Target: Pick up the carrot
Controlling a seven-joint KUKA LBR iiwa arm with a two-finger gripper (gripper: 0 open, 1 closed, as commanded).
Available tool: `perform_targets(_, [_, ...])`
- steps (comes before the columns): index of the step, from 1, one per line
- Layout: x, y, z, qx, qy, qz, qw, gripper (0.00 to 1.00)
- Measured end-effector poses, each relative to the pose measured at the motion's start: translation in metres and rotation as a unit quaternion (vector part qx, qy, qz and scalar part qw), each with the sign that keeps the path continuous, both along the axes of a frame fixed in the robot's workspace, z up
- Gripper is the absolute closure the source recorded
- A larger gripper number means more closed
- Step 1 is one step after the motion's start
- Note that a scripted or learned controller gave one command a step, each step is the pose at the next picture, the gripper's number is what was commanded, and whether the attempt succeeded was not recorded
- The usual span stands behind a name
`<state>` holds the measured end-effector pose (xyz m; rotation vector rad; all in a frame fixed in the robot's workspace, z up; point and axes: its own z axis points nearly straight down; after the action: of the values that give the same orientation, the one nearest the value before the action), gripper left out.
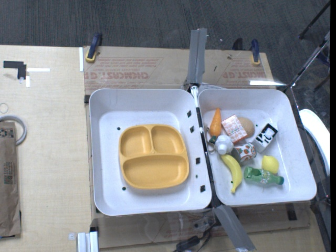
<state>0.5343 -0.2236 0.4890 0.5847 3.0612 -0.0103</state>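
- The carrot [216,121] lies in the right bin [252,100], in its upper-left part, close to the bin's left wall.
- It rests nearly lengthwise up the bin, with the pointed tip toward the bin's far wall and the thick end, with a bit of green, toward the bin's middle.
- Toward the bin's centre a red-and-white carton [233,128] lies just beside the carrot, and a white ball [224,146] sits near its thick end.
- A banana [233,172], lemon [270,164] and green bottle [262,176] lie in the bin's near half, well apart from the carrot.
- The carrot looks like a small toy: probably light, stiff and smooth, so likely to slip or roll out of a loose hold.
- The best hold is probably across its width at the thick middle, not the tapered tip.
- The carton side is tight and the bin wall is close, so a grasp there risks nudging either one.
- The pick is not yet begun.
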Motion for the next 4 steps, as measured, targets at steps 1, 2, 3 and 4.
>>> perform_targets(1, [-0.053, 0.010, -0.048, 0.0066, 0.011, -0.135, 0.9907, 1.00])
perform_targets(2, [-0.051, 0.010, -0.038, 0.0056, 0.009, -0.134, 0.9909, 1.00])
perform_targets(3, [-0.055, 0.025, -0.047, 0.0046, 0.011, 0.042, 0.9990, 1.00])
perform_targets(4, [-0.055, 0.001, -0.057, 0.0017, 0.012, 0.274, 0.9616, 1.00])
